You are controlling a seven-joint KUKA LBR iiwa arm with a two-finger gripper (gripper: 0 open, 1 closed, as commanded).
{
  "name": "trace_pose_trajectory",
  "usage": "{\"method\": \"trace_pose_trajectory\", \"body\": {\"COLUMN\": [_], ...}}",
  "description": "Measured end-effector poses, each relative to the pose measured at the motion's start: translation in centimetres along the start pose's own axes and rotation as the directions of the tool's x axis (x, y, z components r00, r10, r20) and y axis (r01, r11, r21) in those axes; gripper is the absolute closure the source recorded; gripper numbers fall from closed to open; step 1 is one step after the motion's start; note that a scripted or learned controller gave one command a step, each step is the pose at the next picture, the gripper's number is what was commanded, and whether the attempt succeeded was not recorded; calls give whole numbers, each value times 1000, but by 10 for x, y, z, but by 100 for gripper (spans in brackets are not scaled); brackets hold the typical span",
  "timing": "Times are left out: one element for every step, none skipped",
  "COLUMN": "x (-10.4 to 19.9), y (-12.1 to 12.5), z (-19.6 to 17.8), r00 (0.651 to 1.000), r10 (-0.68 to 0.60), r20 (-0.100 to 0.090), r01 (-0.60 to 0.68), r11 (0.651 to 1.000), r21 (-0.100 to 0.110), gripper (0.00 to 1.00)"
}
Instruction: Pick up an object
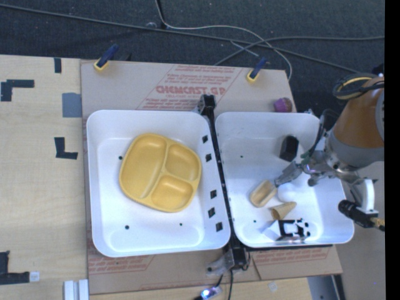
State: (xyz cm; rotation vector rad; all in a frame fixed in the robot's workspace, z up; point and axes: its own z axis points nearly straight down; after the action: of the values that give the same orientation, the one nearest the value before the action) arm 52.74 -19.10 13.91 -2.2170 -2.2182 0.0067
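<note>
In the right bin [250,125], gripper [286,177] above tan bread piece [263,193]

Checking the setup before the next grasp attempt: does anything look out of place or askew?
A small purple object lies outside both bins, on the cardboard behind the right bin. The yellow divided plate sits rotated in the left bin.

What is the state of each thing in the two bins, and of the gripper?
Yellow divided plate: lying flat in the left bin.
Black block: loose in the right bin.
Two tan pieces: loose, apart from each other.
Gripper: low above the right bin, holding nothing visible.
</note>
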Motion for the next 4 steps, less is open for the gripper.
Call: {"method": "trace_pose_trajectory", "body": {"x": [0, 2, 4, 4], "y": [1, 3, 2, 3], "z": [52, 37, -26, -78], "r00": [1000, 1000, 1000, 1000], "r10": [1, -2, -1, -1], "r20": [1, -1, 2, 2], "r01": [-1, 2, 1, 1], "r11": [1000, 1000, 1000, 1000], "r21": [-7, -12, -11, -10], "gripper": [0, 100, 100, 100]}}
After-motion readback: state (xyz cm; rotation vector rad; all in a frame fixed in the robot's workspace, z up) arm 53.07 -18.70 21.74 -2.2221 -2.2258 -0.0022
